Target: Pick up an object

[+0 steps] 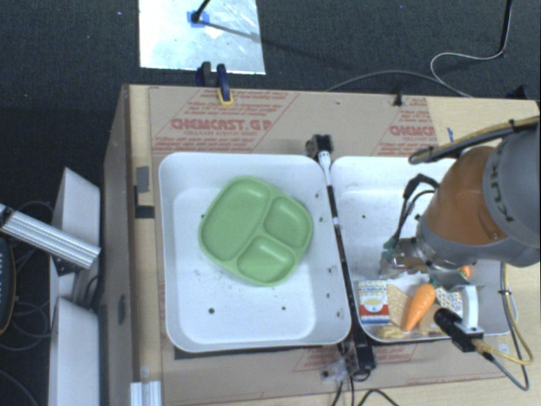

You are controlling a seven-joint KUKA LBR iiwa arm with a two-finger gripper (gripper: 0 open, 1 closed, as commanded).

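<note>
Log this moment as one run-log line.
arm: over right white bin | gripper: low, beside orange carrot-shaped toy and small printed box | left white bin: green divided plate

The grey arm (516, 189) reaches in from the right, its orange band (461, 197) just above the wrist. The wrist bends downward, and the gripper (404, 259) hangs low beneath it, pointing toward the left.
</note>
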